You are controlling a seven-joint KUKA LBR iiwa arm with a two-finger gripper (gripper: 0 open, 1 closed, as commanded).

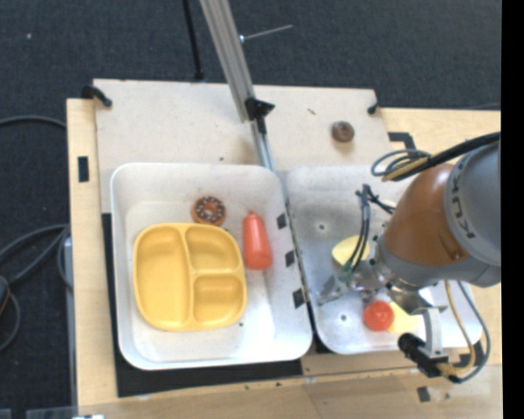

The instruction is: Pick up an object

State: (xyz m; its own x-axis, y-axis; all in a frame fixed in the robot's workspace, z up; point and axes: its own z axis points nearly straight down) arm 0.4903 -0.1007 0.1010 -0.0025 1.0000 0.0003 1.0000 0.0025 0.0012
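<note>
Camera view, left to right: the gripper [354, 286] hangs low in the right bin [319, 208]; whether its jaws are apart or together I cannot tell. A small red ball [378, 315] lies just right of and below them, a pale yellow object [345, 253] just above.

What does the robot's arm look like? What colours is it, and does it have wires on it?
The arm is thick and rounded, with smooth grey casing and a shiny orange band just above the wrist. Thin black and yellowish cables loop over its top, and more dark cables curl down by the wrist and below it. The metal end by the wrist looks silvery, with small dark parts.
</note>
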